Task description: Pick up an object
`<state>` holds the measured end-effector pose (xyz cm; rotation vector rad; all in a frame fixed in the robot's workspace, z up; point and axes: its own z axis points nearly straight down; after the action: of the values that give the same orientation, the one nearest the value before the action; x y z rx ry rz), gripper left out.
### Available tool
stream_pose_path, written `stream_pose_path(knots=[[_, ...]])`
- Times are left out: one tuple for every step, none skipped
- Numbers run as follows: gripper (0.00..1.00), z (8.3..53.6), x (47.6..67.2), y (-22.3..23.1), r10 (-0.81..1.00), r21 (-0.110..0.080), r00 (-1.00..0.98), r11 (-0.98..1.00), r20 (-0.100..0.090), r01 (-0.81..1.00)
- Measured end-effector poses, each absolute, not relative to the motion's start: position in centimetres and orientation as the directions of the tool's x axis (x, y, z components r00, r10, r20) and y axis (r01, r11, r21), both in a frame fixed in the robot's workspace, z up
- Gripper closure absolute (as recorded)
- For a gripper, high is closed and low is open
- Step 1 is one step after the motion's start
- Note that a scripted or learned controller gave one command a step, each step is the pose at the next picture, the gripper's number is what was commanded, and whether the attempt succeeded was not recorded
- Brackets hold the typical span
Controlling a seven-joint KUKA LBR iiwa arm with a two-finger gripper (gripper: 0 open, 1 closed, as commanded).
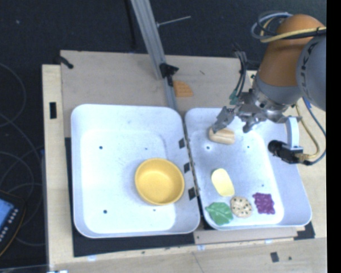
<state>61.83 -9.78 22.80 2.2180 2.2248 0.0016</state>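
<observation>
End effector (pixel 237 120) sits over the far end of the right bin (pixel 284 178), fingers spread wide with nothing between them. Left finger tip reads near the far left of the bun; right finger tip lies to the bun's right.

Nearest candidate: tan bread-like bun (pixel 222 135), lying on the bin floor at the far left of the right bin, just on the near-left side of the end effector. Its long axis runs roughly left-right, tilted slightly. The open fingers straddle along much the same line (so they may close on the bun's ends, not across its narrow width; a wrist turn could help, in my judgement).

Other items, all well apart from the end effector at the near end of the right bin: pale yellow oval piece (pixel 222 181), green leaf-shaped piece (pixel 219 212), speckled cookie (pixel 240 206), purple grape cluster (pixel 263 203). Yellow bowl (pixel 159 181) rests in the left bin (pixel 96 152).

Judgement: descent not yet complete; contact between fingers and bun cannot be confirmed. Coming move turns on a small shift near-left, then down.
</observation>
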Motion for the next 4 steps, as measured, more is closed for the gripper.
stream_pose_path(knots=[[0.0, 22.8, 61.8, -9.8, 1.0, 0.001, -0.002, 0.002, 0.001, 1.0], [0.0, 18.3, 62.1, -10.6, 1.0, -0.003, 0.002, -0.002, -0.002, 1.0], [0.0, 12.2, 62.1, -11.5, 1.0, -0.005, 0.001, -0.001, -0.002, 1.0], [0.0, 10.0, 62.0, -11.6, 1.0, -0.002, 0.003, -0.003, -0.003, 1.0]])
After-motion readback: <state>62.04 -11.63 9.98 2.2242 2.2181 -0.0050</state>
